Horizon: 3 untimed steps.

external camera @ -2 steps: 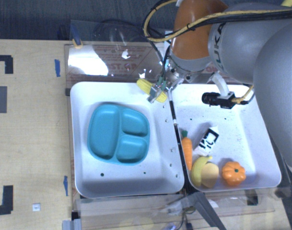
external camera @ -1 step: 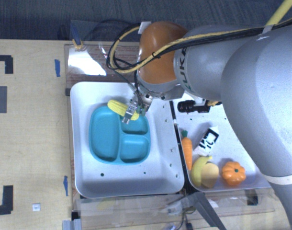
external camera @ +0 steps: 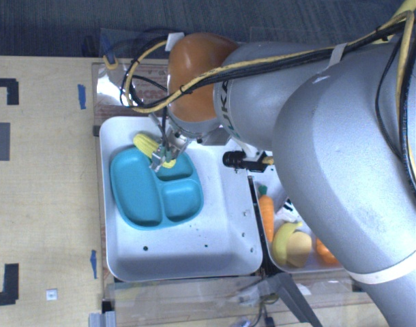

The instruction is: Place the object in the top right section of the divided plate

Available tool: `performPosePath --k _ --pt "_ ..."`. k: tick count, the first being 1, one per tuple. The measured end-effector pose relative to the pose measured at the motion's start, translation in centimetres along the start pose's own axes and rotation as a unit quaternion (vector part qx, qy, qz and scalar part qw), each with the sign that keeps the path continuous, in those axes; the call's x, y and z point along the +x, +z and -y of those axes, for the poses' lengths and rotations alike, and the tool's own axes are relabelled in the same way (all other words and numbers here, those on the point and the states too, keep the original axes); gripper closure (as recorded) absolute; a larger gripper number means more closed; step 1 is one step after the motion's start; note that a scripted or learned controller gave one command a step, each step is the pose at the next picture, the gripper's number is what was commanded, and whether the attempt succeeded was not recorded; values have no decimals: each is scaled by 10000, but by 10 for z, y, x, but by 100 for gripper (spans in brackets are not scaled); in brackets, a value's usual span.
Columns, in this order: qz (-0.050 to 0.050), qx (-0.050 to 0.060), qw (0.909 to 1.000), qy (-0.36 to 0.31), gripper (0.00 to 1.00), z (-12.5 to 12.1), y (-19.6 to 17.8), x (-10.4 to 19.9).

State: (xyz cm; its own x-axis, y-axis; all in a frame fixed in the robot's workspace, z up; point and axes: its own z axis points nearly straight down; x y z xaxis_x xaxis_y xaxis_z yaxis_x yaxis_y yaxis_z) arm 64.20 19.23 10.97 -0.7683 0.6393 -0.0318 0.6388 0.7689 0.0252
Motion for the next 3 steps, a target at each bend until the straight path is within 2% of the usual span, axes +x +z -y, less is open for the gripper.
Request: performPosePath --k 1,2,3 --pt "13 -96 9989 -457 100 23 0 13" --pt "-8 34 9762 -2167 100 -33 3 -10" --pt "-89 8 9583 -2857 100 20 -154 -27"
